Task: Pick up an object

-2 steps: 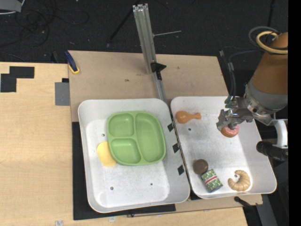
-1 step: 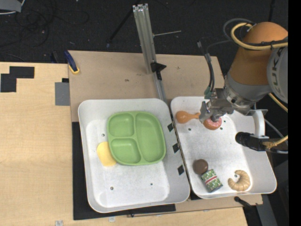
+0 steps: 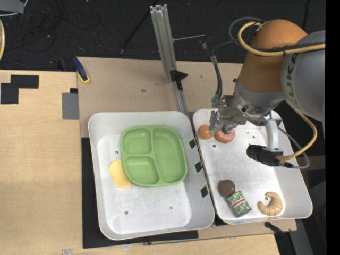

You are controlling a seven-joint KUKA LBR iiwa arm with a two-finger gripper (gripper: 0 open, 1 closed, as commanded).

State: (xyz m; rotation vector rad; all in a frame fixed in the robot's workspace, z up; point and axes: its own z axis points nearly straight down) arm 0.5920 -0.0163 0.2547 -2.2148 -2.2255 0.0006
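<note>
Hidden and cut-off bits around the two bins

The gripper (image 3: 221, 122) covers the top of a pink, round thing (image 3: 225, 136), and I can't tell how its fingers stand. The green divided plate (image 3: 154, 155) hides part of a yellow object (image 3: 118, 175). The arm (image 3: 297, 62) runs off the right edge. The label on the small green packet (image 3: 238, 203) is too small to read.
</note>
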